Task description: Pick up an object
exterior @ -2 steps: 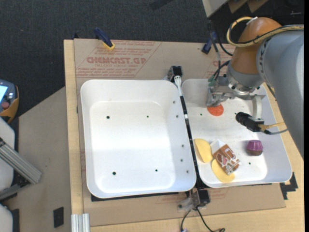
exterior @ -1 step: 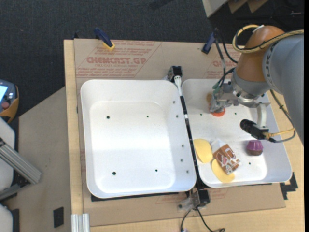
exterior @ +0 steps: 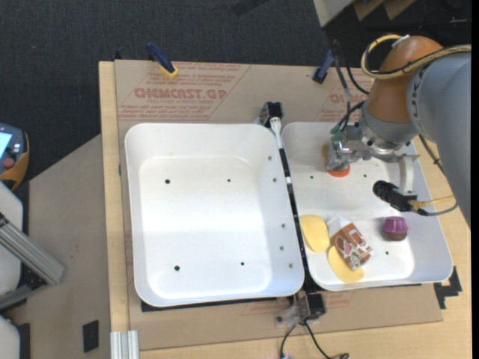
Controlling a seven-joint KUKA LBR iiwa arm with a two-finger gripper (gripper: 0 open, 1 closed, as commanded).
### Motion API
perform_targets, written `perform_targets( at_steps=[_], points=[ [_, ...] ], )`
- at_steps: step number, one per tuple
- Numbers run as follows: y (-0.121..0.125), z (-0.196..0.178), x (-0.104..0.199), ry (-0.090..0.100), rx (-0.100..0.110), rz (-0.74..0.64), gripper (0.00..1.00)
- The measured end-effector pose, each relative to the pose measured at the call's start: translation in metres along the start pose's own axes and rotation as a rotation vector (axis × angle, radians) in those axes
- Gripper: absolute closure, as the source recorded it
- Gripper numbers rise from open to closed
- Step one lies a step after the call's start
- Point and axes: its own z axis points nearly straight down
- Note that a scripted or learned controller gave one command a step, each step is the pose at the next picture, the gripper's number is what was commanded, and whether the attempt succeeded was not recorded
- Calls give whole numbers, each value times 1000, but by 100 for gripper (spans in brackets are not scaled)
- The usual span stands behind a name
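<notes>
In the right bin [exterior: 428,264] my gripper [exterior: 341,151] is down at the far left part of the floor, right over a small orange-red object [exterior: 338,168] that peeks out beneath it. Most of that object is hidden by the gripper. Nearer the front lie two yellow pieces [exterior: 316,232] [exterior: 343,267], a brown and white wrapped item [exterior: 352,247] between them, and a small purple object [exterior: 394,228] to the right.
The left bin [exterior: 150,200] sits beside the right one, parted by a black divider [exterior: 287,185]. A black cable [exterior: 393,195] runs from the arm across the right bin. Blue clamps [exterior: 162,60] hold the cardboard base at the back.
</notes>
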Motion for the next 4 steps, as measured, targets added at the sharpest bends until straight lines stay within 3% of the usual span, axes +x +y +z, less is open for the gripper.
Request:
perform_targets(
  at_steps=[1,2,3,4],
  points=[
    [8,0,-7,0,0,0,100],
    [-20,2,-15,1,7,3,100],
    [-20,3,-14,1,8,2,0],
    [19,7,-30,8,36,-5,0]
  ],
)
